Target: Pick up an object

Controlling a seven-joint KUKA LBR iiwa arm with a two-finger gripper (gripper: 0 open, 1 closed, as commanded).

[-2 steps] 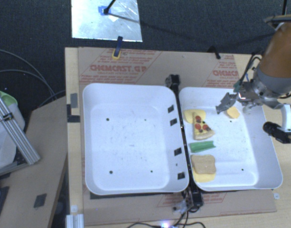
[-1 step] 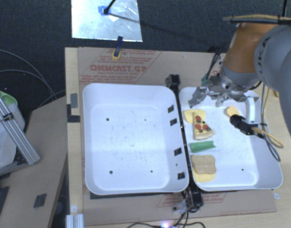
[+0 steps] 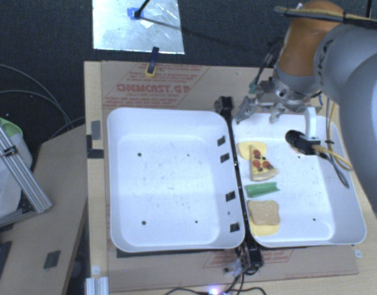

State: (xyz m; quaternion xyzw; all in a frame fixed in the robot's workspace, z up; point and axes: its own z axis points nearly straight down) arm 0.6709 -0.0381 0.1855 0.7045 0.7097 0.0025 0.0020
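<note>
Objects in right bin (image 3: 336,226): one pizza slice (image 3: 259,161), one green strip (image 3: 262,189), one bread slice (image 3: 263,212).

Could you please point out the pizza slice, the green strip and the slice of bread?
pizza slice (image 3: 260,163): camera view, on its topped middle.
green strip (image 3: 262,189): camera view, mid-length.
slice of bread (image 3: 263,212): camera view, centre of its face.
</note>
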